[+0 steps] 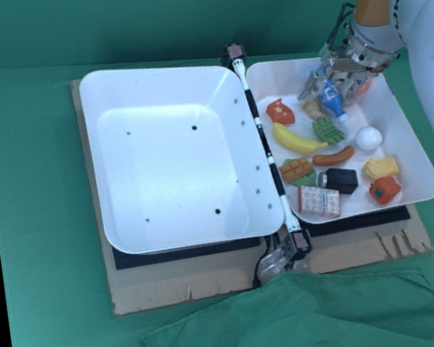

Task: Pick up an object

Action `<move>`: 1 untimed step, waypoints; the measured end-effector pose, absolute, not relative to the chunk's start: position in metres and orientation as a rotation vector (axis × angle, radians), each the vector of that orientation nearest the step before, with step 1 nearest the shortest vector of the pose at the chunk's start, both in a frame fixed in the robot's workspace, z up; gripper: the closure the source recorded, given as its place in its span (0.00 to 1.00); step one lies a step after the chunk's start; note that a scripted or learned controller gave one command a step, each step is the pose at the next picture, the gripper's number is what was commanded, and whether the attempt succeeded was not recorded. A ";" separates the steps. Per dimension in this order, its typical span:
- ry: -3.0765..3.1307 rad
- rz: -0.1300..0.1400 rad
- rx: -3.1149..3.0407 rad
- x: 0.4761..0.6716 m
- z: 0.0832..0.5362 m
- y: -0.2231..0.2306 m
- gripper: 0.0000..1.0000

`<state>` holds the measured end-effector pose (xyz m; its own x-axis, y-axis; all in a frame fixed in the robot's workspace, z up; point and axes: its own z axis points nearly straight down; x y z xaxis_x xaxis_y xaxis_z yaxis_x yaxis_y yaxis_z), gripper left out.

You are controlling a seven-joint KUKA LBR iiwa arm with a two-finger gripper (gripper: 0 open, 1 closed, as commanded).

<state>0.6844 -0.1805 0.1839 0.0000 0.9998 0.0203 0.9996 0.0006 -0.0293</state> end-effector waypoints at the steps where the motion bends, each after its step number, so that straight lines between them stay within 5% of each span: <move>1: -2.219 -0.002 -2.230 0.629 0.218 -0.187 0.00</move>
